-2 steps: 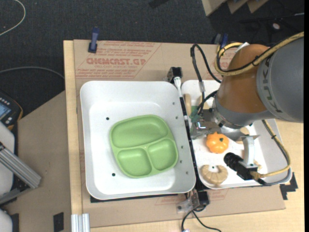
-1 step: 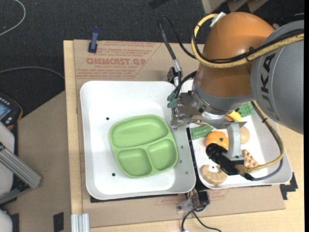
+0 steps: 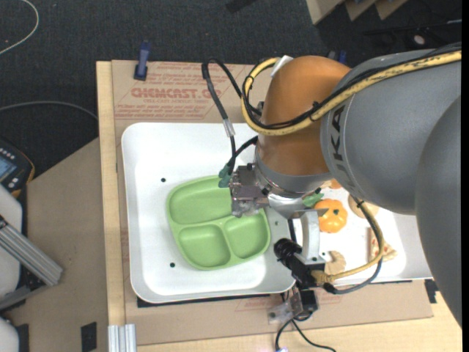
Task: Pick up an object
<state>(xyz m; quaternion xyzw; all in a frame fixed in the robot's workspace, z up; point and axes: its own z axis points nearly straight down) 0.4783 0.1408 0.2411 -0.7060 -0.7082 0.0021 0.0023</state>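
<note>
White left bin (image 3: 146, 167), green divided tray (image 3: 212, 226) inside, arm (image 3: 308, 123) overhanging, fingers' state unclear, orange object (image 3: 331, 217) beside.

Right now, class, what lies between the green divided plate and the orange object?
In the camera view, the arm's wrist lies between the green divided plate and the orange object.

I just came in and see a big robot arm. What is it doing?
The robot arm is reaching over two white bins. Its gripper hangs above a green divided plate lying in the left bin. An orange toy sits in the right bin. Nothing looks picked up yet.
</note>
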